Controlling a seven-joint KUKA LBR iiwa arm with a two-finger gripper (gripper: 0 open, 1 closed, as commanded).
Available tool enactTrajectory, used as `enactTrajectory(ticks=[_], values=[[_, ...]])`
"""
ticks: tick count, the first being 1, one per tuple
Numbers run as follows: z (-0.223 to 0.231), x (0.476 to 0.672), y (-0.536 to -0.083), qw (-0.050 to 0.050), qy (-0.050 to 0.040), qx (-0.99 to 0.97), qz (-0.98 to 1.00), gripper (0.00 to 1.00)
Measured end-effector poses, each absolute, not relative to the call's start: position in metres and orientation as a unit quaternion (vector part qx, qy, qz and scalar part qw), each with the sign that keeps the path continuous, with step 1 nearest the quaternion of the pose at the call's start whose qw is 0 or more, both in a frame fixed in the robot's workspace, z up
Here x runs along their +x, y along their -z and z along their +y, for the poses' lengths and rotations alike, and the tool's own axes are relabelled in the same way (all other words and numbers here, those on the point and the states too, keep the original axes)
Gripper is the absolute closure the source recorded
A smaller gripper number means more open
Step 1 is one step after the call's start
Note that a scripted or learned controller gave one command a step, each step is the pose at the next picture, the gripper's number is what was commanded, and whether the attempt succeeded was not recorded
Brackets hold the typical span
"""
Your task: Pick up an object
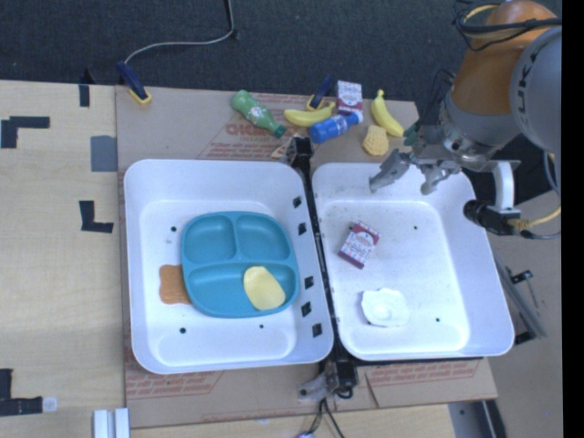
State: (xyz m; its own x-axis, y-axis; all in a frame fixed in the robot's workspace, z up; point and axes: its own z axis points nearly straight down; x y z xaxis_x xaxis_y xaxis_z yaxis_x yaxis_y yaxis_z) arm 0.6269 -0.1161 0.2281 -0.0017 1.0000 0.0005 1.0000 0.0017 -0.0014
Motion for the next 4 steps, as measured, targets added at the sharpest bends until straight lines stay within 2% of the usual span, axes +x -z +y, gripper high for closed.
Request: enactTrajectory(ticks=[1, 2, 3, 4], values=[[-0.099, 0.626, -0.175, 0.001, -0.0010, -0.707, -0.707, 0.00], [-0.101, 0.605, -0.092, 0.002, -0.0012, -0.707, -0.707, 0.00], [-0.097, 0.589, -0.087, -0.003, 0.0014, -0.707, -0.707, 0.00], [-0.097, 0.589, -0.096, -0.003, 0.0011, -0.707, -0.707, 1.00]])
